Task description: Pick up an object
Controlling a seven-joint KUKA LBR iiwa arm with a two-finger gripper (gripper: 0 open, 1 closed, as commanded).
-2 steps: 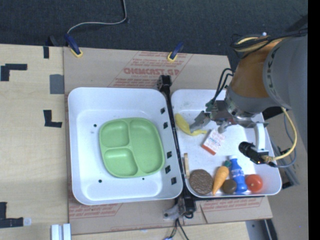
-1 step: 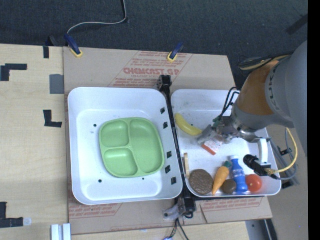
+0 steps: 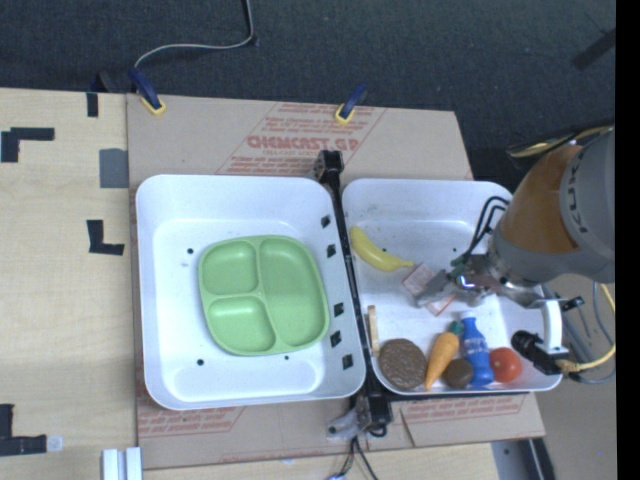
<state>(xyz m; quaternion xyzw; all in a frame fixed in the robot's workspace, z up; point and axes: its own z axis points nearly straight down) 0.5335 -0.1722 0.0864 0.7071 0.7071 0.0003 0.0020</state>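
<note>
The right bin (image 3: 420,196) holds several objects. A yellow banana (image 3: 376,254) lies near its left wall. Along the front wall sit a brown round patty (image 3: 402,362), an orange carrot (image 3: 440,356), a small brown piece (image 3: 458,373), a blue bottle (image 3: 474,350) and a red tomato (image 3: 507,365). My gripper (image 3: 434,289) is low in the middle of this bin, just right of the banana's tip and above the carrot and bottle. Nothing can be seen held in it. The arm's grey and orange wrist (image 3: 545,218) covers the bin's right side.
The left bin (image 3: 165,208) holds a green divided plate (image 3: 264,295). A black divider with clips (image 3: 340,268) runs between the bins. Both bins rest on a cardboard sheet (image 3: 290,138). A black cable (image 3: 485,223) hangs beside the wrist.
</note>
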